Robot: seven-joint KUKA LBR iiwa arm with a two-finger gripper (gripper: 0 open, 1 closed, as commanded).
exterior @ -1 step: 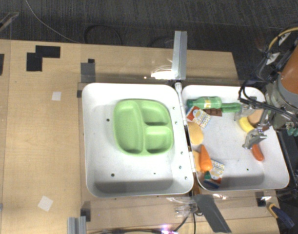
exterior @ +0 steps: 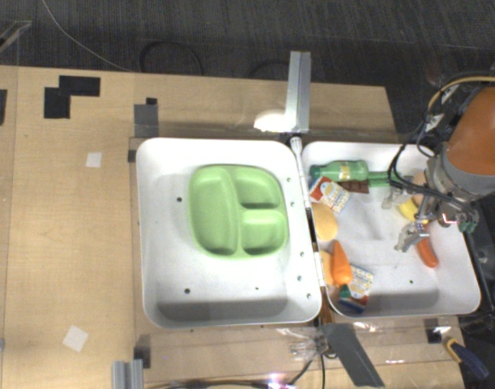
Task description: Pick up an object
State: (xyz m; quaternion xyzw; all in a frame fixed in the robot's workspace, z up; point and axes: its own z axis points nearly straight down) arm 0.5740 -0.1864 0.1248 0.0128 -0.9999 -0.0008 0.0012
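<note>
green 3-compartment plastic tray (exterior: 235, 209) | glossy green bottle (exterior: 348, 172) | metal tool (exterior: 420, 229)

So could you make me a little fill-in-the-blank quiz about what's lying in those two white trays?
1. The divided plate in the left bin is coloured ____.
2. The green bottle lies in the ____ bin.
3. The tool hangs over the ____ bin.
4. The carrot by the wall between the bins is coloured ____.

Missing words: green; right; right; orange
</note>
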